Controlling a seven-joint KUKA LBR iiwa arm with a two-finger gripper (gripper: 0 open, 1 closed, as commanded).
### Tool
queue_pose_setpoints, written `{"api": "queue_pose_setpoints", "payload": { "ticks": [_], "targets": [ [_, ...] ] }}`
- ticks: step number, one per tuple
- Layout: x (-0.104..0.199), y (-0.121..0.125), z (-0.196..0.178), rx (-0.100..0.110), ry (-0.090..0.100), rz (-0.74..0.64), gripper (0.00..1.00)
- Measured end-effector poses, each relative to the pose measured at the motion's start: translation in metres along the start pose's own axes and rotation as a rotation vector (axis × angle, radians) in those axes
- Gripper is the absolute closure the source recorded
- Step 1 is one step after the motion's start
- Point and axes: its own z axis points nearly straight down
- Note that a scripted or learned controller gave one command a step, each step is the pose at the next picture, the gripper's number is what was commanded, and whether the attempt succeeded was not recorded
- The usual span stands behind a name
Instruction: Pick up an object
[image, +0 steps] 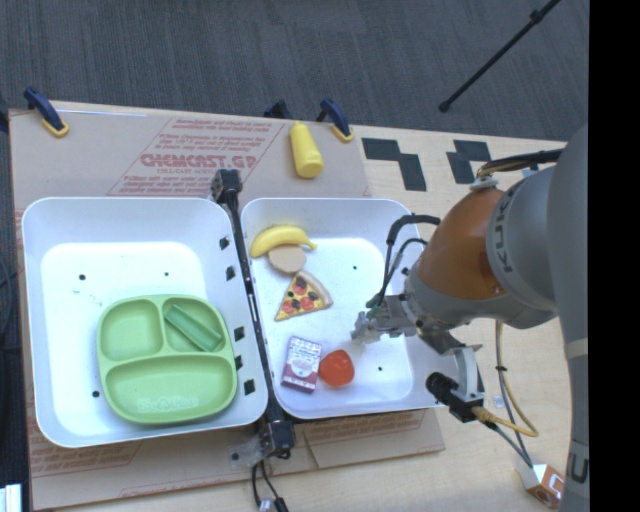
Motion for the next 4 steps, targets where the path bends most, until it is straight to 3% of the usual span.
{"api": "queue_pose_setpoints", "payload": {
  "ticks": [1,2,4],
  "targets": [
    [-0.021,-0.025,-0.067,-0.004,0.000,0.007,1.00],
    [0.003,-0.025,-0.088,-0.005,-0.001,0.004,1.00],
    [0.014,-0.025,-0.107,-0.007,-0.003,0.003,1.00]
  ]
}}
